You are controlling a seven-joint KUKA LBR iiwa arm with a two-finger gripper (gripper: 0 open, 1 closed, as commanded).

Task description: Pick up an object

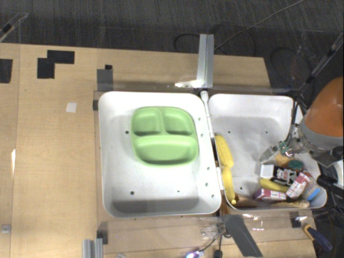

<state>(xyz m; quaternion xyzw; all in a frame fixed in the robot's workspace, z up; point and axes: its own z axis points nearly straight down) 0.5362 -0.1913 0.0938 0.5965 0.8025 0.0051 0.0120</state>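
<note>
One gripper [283, 149], finger state unclear; cluttered pile [285, 184] just below it, yellow corn [224, 152] further left.

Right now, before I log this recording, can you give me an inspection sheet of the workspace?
Surface: wooden bench bearing two white bins side by side.
Job's things: right bin holds corn cob along its left wall, banana, and a pile of small packaged items in its near right corner.
Clutter: green divided plate lies in left bin; black patches on the bench.
Grippers: claw is low over the pile's edge; its state cannot be told.
Cables: dark cables on the floor behind the bench.
Surroundings: dark carpet; metal post behind the bins.
</note>
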